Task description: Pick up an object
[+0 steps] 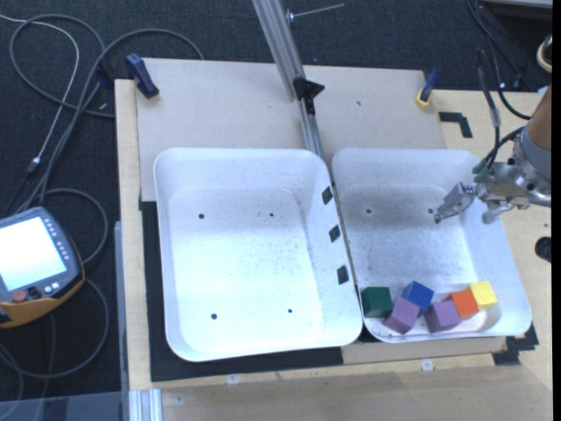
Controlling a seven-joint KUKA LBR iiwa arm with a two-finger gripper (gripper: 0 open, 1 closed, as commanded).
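The tool (449,205) hangs over the upper right part of the right bin (386,169), reaching in from the right, its fingers parted with nothing between them. The blocks sit well apart from it, bunched along that bin's near edge: a green cube (378,301) at the left, then a purple cube (404,314) with a blue cube (419,294) just behind it, a second purple cube (443,315), an orange cube (465,303) and a yellow cube (483,293) at the right. The left bin (175,169) lies just beside it on the tabletop (228,103).
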